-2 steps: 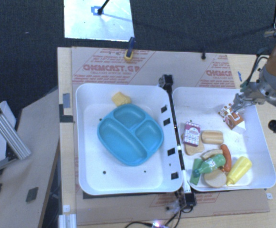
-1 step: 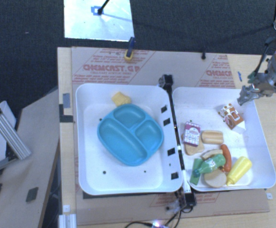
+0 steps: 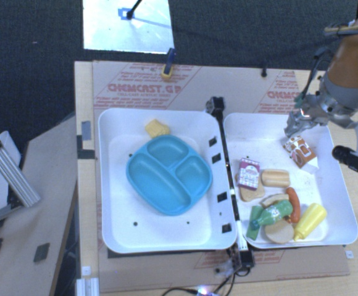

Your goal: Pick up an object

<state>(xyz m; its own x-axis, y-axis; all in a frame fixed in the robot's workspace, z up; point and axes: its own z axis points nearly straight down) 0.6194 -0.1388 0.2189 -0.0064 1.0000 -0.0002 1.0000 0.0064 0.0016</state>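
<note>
Arm: grey KUKA arm (image 3: 345, 73) enters from the right, orange band uppermost, wrist angled down and leftward over the far right corner of the right bin (image 3: 352, 227).
Gripper: gripper (image 3: 296, 125) hangs low above the right bin floor, just up-left of the small carton; cannot tell from this slant whether it is released or clenched. Nothing visibly grasped.
Small carton: brown-and-white box (image 3: 300, 152), tilted, lying on the bin floor close under the gripper; whether they touch is unclear. Print on it too small to read.
Purple packet: purple-and-white packet (image 3: 249, 174), left of the carton, near the bin divider; label unreadable.
Bread roll: tan bun (image 3: 275, 178), just right of the purple packet.
Toy food heap: green piece (image 3: 269, 213), red-orange sausage (image 3: 294, 203), yellow bottle (image 3: 310, 221), clustered in the near part of the right bin, below the carton.
Left bin: left bin (image 3: 114, 227) holds a blue divided tray (image 3: 168, 174); yellow block (image 3: 157, 127) at the tray's far edge.
Writing: red "CHEMCAST GP" repeated on the brown board (image 3: 142, 85) under the bins.
</note>
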